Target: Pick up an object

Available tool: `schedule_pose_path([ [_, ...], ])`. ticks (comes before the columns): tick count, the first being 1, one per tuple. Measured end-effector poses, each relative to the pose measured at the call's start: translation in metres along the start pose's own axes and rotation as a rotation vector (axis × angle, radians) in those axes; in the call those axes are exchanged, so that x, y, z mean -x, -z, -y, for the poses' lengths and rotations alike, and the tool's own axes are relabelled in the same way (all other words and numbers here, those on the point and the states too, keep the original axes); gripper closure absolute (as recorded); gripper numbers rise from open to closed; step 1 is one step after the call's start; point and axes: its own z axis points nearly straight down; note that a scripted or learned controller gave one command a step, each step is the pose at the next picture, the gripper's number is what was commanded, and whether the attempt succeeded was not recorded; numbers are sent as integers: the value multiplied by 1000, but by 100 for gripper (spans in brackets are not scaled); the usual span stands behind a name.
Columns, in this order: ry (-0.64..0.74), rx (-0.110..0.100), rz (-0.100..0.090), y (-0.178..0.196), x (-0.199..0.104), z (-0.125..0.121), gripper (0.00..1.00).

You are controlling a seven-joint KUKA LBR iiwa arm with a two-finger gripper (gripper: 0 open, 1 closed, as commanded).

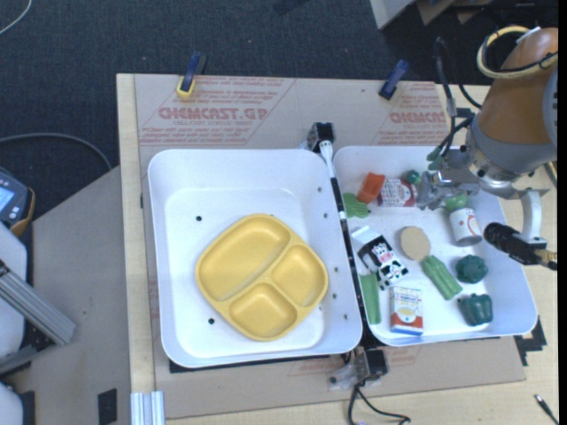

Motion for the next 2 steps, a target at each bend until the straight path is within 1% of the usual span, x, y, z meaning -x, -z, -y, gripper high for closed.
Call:
schedule_pose_path([
  [1, 1, 0, 0, 34, 0, -1, 100],
  [2, 3, -8, -3, 34, -44, 6, 100],
])
